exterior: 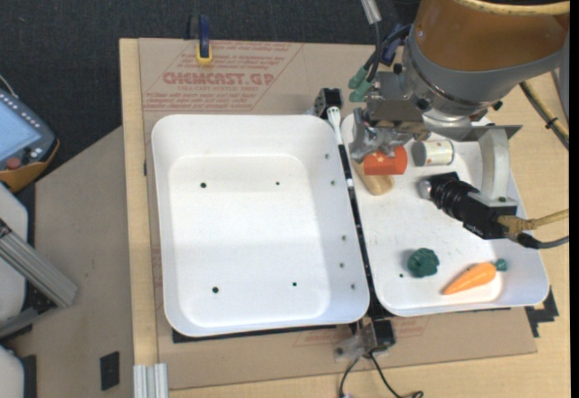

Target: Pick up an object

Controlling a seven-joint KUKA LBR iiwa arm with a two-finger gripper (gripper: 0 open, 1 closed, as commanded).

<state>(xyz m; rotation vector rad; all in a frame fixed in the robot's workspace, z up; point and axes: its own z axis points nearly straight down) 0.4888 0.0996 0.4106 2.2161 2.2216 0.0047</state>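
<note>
You see the grey two-finger gripper [375,145] low over the right white bin [525,283], its grip state impossible to tell, right at a small orange block [384,162], so nothing is clearly lifted yet.

Two shallow white plastic bins are seen side by side on the surface [226,71]. Over the right bin [520,283], the tool [378,147] is positioned at a small orange block [384,162]. A green lump [422,262] and an orange toy carrot [472,278] are seen lower right.
</note>
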